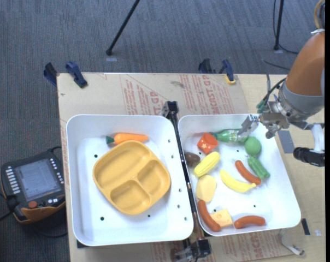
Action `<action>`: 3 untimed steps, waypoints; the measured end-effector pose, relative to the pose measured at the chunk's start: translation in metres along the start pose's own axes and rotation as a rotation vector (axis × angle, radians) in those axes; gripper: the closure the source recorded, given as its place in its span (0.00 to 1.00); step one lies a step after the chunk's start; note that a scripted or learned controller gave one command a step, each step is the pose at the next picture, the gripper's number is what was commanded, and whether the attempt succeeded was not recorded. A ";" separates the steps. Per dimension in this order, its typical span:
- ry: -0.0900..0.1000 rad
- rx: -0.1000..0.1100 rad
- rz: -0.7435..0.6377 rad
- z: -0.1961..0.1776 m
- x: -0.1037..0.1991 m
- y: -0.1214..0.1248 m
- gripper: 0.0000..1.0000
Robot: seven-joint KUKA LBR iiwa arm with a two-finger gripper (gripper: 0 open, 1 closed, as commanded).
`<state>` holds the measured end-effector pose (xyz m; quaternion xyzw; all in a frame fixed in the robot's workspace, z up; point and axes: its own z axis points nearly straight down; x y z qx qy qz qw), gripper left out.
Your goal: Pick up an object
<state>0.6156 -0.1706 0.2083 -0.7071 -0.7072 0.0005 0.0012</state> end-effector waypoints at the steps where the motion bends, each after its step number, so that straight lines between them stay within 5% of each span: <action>1: 0.001 0.002 -0.090 0.122 -0.001 -0.046 0.00; 2: 0.002 0.000 -0.087 0.111 -0.001 -0.045 1.00; 3: 0.000 -0.001 0.010 -0.040 0.036 -0.103 1.00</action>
